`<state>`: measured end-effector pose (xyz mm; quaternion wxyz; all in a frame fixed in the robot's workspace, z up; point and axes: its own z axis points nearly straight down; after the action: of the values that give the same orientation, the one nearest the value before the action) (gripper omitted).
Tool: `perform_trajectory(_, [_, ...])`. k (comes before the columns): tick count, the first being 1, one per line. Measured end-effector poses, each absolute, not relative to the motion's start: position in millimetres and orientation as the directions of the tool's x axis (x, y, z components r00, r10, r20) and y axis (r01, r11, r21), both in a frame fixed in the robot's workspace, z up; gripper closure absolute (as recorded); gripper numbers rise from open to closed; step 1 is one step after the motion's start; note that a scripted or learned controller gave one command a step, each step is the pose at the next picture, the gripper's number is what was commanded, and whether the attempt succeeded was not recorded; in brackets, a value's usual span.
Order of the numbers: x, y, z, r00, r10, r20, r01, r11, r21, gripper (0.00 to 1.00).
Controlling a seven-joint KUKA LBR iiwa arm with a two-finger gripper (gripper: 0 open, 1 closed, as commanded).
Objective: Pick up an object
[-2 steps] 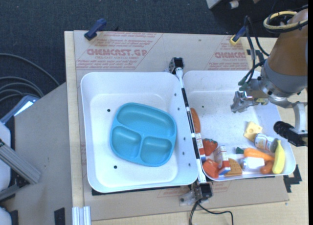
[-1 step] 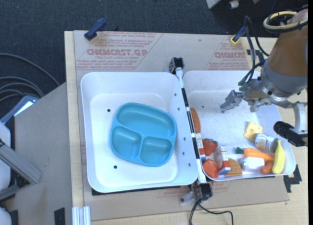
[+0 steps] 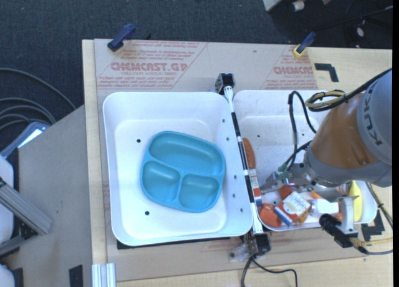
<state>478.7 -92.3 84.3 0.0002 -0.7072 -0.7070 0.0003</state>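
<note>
Two shallow white bins sat side by side on the worktop (image 3: 187,61), split by a thin black-and-white divider rail (image 3: 239,148). The left bin (image 3: 118,155) held a blue three-compartment plate (image 3: 182,170), lying flat near its middle. In the right bin (image 3: 268,117), the task's objects were crowded into the near corner beside the divider rail: an orange carrot-like piece (image 3: 249,153) lay lengthwise just beside the rail, and nearer the camera a cluster of small objects (image 3: 285,208) in orange, red, white and blue touched one another. A yellow object (image 3: 355,199) lay at that bin's far side from the rail. The arm (image 3: 346,139), grey with its orange band, reached down over the right bin, and the gripper (image 3: 288,183) sat low right above the cluster; its state could not be told, since the wrist hid it. Two blue clamps gripped the worktop's far edge.
</note>
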Motion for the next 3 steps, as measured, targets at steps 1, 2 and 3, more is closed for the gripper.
perform_trajectory(1, [478.9, -92.1, 94.2, 0.001, 1.0, -0.001, 1.0, -0.001, 0.0, 1.0])
perform_trajectory(2, [479.3, -28.5, 205.6, -0.001, 1.0, 0.001, 1.0, 0.001, -0.001, 1.0])
perform_trajectory(3, [479.2, 35.9, 258.8, -0.001, 1.0, 0.001, 1.0, 0.001, -0.001, 1.0])
